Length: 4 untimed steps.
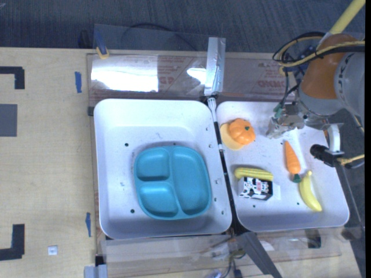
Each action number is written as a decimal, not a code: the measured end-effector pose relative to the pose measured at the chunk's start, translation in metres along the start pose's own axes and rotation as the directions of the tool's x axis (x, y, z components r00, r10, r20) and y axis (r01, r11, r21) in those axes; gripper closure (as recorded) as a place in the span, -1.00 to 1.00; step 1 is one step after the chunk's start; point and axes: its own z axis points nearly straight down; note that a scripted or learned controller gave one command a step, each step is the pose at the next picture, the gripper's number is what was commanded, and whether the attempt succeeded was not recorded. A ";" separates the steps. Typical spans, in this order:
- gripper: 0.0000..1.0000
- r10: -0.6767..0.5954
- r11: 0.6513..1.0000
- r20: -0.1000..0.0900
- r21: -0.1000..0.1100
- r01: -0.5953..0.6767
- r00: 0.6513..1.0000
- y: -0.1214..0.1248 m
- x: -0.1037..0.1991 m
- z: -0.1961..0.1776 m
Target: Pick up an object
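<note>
So we are at the approach step, nothing lifted yet. The left bin [110, 155] holds a blue divided tray [172, 181]. The right bin [339, 210] holds a pumpkin [241, 132], corn [253, 173], cow-print block [256, 187], carrot [292, 157], banana [309, 193]. The gripper [282, 122] hangs above, its opening unclear to us; next it must descend onto one object.

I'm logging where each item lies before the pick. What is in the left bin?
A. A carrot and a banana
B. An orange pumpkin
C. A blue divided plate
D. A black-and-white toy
C: the blue divided plate lies in the left bin, while the other items lie in the right bin.
</note>
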 end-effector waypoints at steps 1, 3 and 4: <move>-1.00 0.000 1.000 0.000 0.001 0.000 1.000 0.000 0.000 0.001; -1.00 -0.003 1.000 0.002 -0.004 0.003 1.000 -0.037 -0.022 -0.129; -1.00 0.012 1.000 0.001 0.002 -0.012 1.000 -0.047 -0.020 -0.175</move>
